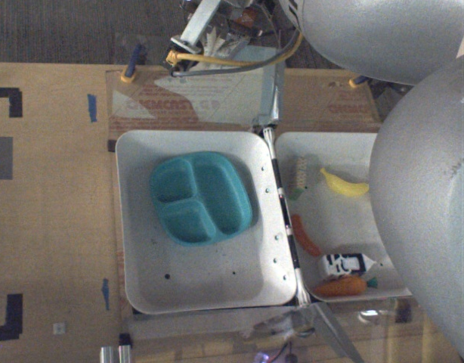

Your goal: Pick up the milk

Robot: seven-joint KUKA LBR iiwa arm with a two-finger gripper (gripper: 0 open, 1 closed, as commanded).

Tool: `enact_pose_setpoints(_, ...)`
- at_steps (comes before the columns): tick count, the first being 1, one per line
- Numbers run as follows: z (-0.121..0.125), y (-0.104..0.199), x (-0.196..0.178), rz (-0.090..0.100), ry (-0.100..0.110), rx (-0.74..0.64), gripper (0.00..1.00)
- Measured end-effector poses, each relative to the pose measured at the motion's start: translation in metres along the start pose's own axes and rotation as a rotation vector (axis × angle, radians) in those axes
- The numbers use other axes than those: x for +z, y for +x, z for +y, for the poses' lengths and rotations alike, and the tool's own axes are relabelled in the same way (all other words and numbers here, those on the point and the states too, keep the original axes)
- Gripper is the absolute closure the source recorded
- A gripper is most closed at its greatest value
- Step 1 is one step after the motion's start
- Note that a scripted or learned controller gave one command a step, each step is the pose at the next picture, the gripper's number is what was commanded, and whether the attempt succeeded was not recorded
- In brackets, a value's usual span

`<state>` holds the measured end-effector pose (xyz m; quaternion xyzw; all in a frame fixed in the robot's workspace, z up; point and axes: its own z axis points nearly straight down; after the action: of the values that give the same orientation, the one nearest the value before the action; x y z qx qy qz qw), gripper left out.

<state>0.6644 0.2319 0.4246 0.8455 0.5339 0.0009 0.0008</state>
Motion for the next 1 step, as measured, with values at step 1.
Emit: enact_pose_setpoints(1,-0.0026,0.0032,-0.0105,0.000,-0.002,-0.008,1.00)
